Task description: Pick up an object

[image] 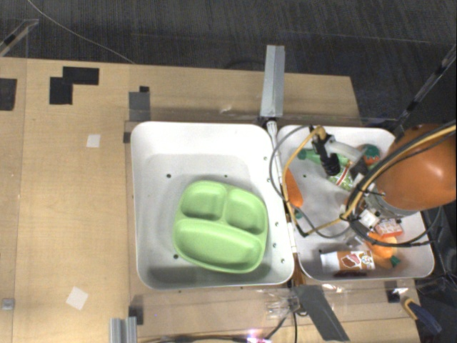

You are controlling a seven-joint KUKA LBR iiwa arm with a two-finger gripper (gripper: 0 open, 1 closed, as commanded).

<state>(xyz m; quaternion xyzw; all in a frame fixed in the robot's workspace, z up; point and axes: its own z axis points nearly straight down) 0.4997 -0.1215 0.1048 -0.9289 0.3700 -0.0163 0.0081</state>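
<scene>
Here, two white bins sit side by side on a light wooden bench [64, 213]. The left bin [153, 163] is smooth plastic with round corners. Inside it lies a green tray [221, 227]. The tray is soft green and a bit shiny, with round edges and three hollow parts: two small ones at the top and one long one below. It sits a little tilted, near the middle of the bin.

The right bin [421, 263] holds a jumble of small things. A small bottle [348, 261] with a white end and a brown label lies on its side near the front wall. Just beside it is a small orange thing [385, 252]. Near the back wall is a clear bottle [350, 164] with a green part, but it is too mixed up with other stuff to tell more. An orange piece [291, 190] leans by the left wall.

The arm [421, 174] comes in from the right, with its round, shiny orange band over the right bin. Black and yellow cables [300, 156] loop around under it. The gripper [365, 216] is low in the right bin, among the small things, mostly hidden by the arm, so I cannot tell if it is grabbing anything.
</scene>
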